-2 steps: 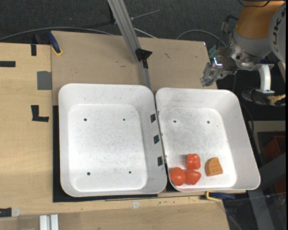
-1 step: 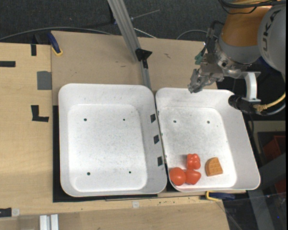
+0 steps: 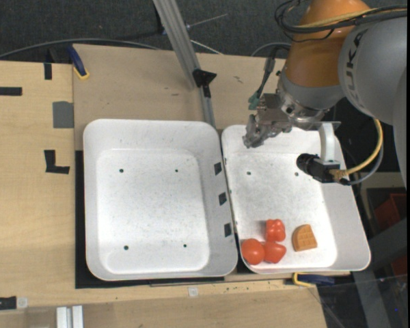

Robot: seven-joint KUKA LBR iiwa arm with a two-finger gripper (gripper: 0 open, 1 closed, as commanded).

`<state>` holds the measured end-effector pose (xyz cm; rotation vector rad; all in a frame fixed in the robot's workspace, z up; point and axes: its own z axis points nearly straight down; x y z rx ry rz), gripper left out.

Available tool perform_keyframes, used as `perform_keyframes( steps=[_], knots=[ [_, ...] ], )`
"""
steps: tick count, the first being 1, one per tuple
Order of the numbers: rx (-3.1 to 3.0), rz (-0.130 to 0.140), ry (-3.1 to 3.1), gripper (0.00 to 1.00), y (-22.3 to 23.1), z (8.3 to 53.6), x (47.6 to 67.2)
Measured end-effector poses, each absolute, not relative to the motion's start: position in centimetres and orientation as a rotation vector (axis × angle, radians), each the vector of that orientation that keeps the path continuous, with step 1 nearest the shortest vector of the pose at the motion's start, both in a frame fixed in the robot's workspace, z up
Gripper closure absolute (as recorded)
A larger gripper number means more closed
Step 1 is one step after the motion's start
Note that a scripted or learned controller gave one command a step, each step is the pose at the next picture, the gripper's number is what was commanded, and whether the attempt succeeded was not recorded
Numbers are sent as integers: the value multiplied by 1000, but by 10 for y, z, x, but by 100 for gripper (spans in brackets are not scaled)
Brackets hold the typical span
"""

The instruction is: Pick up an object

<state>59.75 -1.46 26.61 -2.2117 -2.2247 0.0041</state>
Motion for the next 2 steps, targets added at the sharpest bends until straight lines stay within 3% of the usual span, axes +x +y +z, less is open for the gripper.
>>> perform_keyframes(
  steps=[2],
  knots=[
    [-2212,3,-2225,100,67,251,542]
  ],
)
